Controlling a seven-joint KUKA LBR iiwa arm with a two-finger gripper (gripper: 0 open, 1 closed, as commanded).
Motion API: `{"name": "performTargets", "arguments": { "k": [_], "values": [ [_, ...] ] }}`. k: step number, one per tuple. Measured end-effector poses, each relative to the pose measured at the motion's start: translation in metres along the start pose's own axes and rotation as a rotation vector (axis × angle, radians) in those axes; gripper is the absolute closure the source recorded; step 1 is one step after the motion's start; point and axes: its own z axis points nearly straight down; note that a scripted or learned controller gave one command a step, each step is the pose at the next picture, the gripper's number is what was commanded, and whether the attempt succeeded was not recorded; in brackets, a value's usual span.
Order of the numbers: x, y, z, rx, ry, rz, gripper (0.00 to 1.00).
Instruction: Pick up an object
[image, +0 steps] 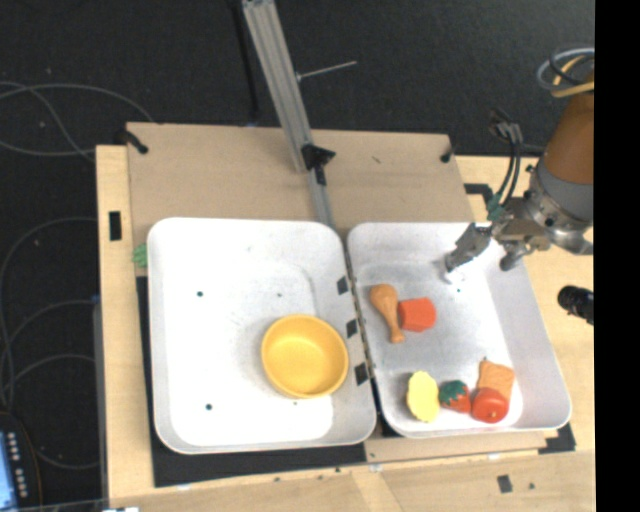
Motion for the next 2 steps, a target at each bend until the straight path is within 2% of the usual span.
{"name": "performTargets", "arguments": {
  "k": [1, 2],
  "values": [
    [0.0, 0.0, 0.0, 0.0, 0.0, 0.001, 0.0],
    [-0.001, 0.001, 0.063, 0.007, -0.002, 0.005, 0.0]
  ]
}}
